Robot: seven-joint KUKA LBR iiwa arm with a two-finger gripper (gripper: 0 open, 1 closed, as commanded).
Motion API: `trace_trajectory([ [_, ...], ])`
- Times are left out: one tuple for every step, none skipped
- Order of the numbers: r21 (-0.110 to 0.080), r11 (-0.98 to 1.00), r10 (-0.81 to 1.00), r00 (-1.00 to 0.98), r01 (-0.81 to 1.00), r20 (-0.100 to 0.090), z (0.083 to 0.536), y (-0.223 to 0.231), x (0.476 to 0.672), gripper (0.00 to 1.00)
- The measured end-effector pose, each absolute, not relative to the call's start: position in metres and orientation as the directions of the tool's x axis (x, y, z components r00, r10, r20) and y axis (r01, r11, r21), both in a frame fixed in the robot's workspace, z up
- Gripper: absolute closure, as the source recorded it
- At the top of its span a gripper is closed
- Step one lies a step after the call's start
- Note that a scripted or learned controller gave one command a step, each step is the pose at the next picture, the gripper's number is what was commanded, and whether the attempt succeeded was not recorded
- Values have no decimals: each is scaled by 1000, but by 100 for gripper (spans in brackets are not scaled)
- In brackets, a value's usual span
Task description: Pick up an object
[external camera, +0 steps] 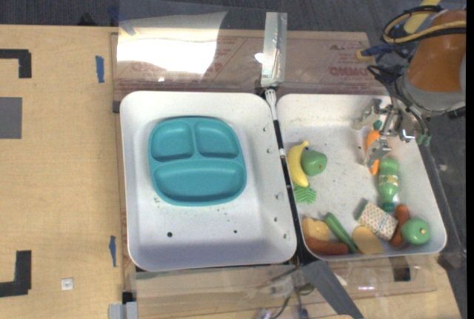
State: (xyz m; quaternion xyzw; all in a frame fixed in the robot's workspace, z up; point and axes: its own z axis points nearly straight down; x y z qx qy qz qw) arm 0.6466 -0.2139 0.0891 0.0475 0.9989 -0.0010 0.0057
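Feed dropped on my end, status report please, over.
Pincer low over right bin, upper right corner, by small orange piece. Nothing seen gripped. Banana and green fruit lie apart, nearer the divider. Teal tray in left bin.

Two shallow white plastic bins (141, 184), smooth w/ a dull sheen, sit on a matt tan wooden bench (52, 162). In the left bin, a teal three-section plastic plate (197, 161) looks satin-smooth. Right of the plate, glossy plastic toy food: a yellow banana (297, 165), a green pepper-like piece (315, 162), a green apple (416, 231). Behind the plate, a clear plastic sheet (174, 44) throws glare, beside a shiny metal bracket (274, 49). The arm's orange band (437, 62) appears smooth, semi-gloss.
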Motion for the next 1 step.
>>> trace_trajectory([
  [2,994,107,-994,107,-7,88,-174,628,0],
])
